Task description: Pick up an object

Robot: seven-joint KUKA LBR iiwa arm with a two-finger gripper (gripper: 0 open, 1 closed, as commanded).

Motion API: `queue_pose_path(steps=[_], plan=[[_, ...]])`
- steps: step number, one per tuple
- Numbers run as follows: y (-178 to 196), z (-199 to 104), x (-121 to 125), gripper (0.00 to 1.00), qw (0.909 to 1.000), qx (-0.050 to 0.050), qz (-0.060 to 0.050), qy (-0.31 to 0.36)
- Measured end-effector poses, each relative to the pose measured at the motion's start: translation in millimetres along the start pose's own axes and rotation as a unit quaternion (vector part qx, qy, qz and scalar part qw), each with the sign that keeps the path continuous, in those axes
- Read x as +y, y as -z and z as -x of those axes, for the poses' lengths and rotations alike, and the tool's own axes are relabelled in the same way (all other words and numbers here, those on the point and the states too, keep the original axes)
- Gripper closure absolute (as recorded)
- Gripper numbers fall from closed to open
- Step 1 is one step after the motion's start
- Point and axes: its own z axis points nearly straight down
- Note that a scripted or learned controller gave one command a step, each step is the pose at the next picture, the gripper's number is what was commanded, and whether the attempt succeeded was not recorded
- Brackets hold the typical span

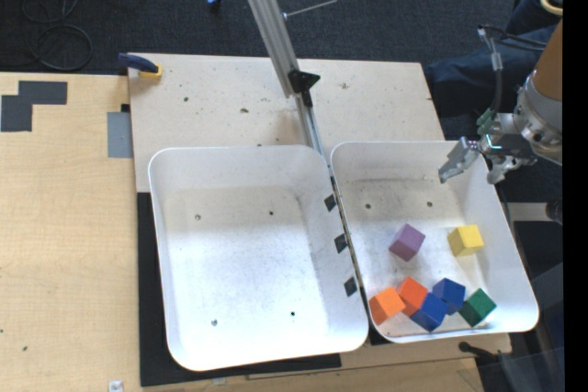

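A: Have we picked anything yet?
B: Nope. The gripper (476, 159) hangs over the right bin (514, 239)'s far right corner, fingers probably open, holding nothing. The yellow cube (466, 240) sits near its right edge.

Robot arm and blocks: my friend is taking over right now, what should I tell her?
Gripper: above the right bin's far right corner, holding nothing.
Blocks, all in the right bin: purple block and yellow block sit apart mid-bin; two orange blocks, two blue blocks and a green block cluster at the near edge.
Done: nothing picked yet.
Left: choose a block, grasp it, lift.
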Motion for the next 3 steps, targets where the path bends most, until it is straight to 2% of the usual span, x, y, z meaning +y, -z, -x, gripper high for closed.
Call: queue_pose_path(steps=[1,3], plan=[[2.6,0.4,0.6,0.00,1.0000,-0.001,0.002,0.000],[-86.7,-1.8,6.1,0.00,1.0000,0.000,0.000,-0.001]])
